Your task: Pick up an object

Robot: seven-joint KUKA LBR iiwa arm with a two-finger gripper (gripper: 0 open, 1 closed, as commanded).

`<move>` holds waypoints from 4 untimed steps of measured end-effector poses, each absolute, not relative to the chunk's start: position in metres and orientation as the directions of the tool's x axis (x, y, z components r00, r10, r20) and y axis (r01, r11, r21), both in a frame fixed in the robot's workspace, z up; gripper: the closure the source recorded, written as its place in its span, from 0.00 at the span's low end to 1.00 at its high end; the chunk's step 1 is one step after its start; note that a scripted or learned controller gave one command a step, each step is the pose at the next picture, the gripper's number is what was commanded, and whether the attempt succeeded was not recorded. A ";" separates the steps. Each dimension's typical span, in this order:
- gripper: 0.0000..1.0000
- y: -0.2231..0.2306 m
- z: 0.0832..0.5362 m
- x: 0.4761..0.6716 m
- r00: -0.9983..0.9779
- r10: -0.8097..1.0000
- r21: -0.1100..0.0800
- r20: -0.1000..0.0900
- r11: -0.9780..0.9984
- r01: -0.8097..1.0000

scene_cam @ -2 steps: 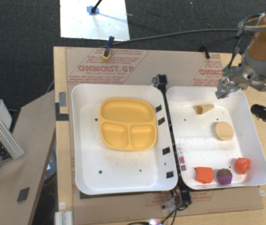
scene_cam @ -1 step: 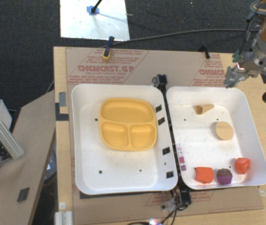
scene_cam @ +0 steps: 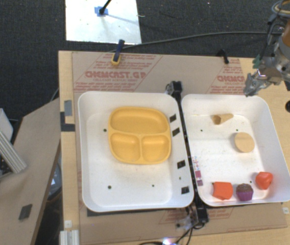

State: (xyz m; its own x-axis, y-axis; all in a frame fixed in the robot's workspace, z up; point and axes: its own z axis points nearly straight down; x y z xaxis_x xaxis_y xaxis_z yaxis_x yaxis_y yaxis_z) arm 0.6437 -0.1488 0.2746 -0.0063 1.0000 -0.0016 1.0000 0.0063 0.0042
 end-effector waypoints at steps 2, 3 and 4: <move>1.00 -0.046 0.255 0.656 -0.009 1.000 0.003 0.001 0.009 1.000; 1.00 0.017 0.252 0.656 -0.010 1.000 0.003 0.001 0.010 1.000; 1.00 0.067 0.233 0.654 -0.009 1.000 0.001 0.002 0.009 1.000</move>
